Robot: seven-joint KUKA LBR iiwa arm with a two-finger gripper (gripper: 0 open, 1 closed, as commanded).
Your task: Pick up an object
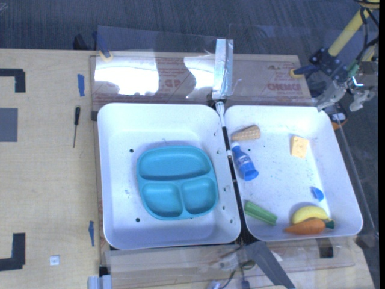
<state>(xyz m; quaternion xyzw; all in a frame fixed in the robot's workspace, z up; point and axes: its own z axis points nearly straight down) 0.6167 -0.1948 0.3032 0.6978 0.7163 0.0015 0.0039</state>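
The right bin [337, 161] holds several small objects. A tan cone [245, 133] lies near its back left corner, with a blue bottle [243, 162] just in front of it. A yellow block [299, 146] sits toward the back right. A small blue piece [317, 192] lies near the right wall. At the front are a green cylinder [260, 212], a yellow banana [310, 212] and an orange carrot [307, 226], the last two touching.
The left bin [114, 161] holds a teal divided tray [176, 181]. A clear panel with a metal post [222, 71] stands behind the bins. A screwdriver [76, 125] lies on the wooden bench at left. Clamps, cables and a yellow hose [350, 32] crowd the top right corner.
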